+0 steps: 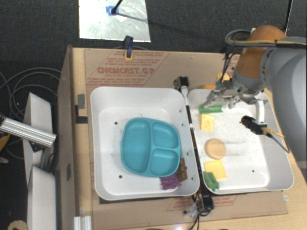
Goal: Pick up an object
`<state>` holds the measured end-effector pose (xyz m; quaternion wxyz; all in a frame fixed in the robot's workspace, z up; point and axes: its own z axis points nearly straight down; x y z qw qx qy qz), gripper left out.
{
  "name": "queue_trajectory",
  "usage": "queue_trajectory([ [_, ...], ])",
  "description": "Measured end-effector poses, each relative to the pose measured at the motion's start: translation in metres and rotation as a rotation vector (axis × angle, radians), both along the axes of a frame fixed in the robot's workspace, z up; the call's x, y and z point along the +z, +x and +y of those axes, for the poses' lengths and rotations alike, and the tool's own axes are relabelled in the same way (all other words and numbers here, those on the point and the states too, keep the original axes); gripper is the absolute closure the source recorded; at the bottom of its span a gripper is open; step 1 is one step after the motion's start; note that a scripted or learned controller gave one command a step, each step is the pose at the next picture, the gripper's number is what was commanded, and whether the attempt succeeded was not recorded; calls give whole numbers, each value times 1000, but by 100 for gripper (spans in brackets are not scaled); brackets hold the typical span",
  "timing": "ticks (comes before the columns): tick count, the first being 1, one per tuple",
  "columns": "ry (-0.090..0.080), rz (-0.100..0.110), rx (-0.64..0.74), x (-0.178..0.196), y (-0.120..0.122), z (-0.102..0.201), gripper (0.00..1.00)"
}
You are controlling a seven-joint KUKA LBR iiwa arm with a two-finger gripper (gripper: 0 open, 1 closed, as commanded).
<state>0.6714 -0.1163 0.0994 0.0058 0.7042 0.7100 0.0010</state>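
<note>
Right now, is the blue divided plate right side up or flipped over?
Right side up. The blue divided plate lies flat in the left bin, its three compartments facing up with raised ridges between them.

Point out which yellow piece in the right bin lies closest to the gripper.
The small yellow square, just below the green piece at the gripper. The larger yellow block lies at the bin's near edge.

arm: reaching in from right | pincer (pixel 217 102): lowered, angled left

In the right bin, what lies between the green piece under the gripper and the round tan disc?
In the camera view, a small yellow square lies between the green piece and the tan disc.
</note>
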Motion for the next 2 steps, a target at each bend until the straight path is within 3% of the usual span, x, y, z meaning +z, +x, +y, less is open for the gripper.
queue_trajectory([
  [1,4,5,-2,-14,-2,25,0],
  [2,4,0,-1,0,0,24,100],
])
